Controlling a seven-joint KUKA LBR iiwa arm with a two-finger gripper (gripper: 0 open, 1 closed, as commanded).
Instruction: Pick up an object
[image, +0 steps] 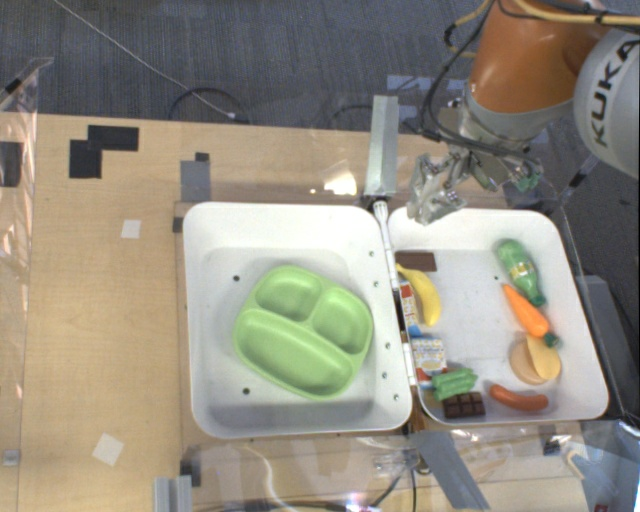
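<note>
Grey arm (600, 60), orange band, black KUKA lettering, dark cables

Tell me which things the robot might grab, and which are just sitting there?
Could be grabbed: banana, green bottle, carrot, sausage, chocolate, all in the right bin, below the gripper.

Just sitting there: green plate in the left bin.
</note>
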